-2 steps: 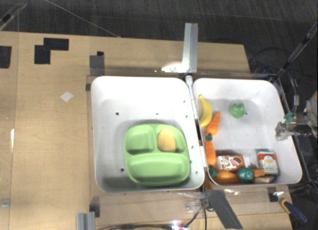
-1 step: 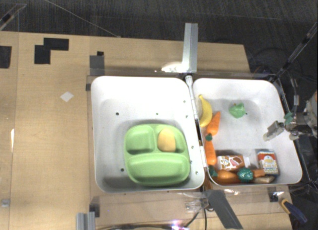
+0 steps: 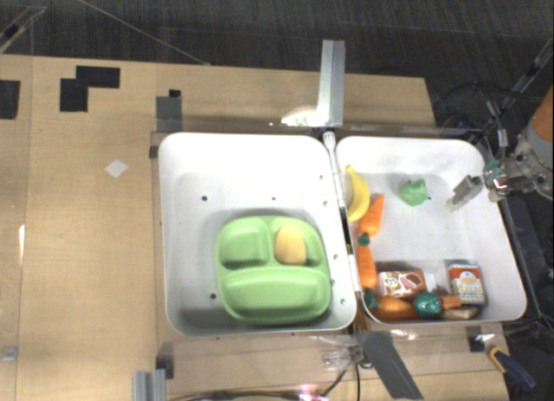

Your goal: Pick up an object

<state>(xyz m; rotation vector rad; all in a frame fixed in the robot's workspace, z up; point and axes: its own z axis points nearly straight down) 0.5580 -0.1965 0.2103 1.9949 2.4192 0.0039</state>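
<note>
The right bin (image 3: 433, 235) holds several toy foods. A yellow banana (image 3: 355, 193) and an orange carrot (image 3: 372, 213) lie against its left wall, with a second carrot (image 3: 366, 266) below them. A small green item (image 3: 415, 191) sits alone near the back. Along the front lie a snack box (image 3: 401, 282), a small orange-labelled carton (image 3: 465, 280), an orange piece (image 3: 394, 308) and a teal ball (image 3: 427, 305). My gripper (image 3: 481, 188) hovers over the bin's right rim, open, with nothing between its fingers, to the right of the green item.
The left bin (image 3: 190, 217) carries a green divided tray (image 3: 260, 291) with a yellow round fruit (image 3: 292, 243) in its upper right compartment. A metal post (image 3: 332, 83) stands behind the divider between the bins. Bare white floor shows in the middle of the right bin.
</note>
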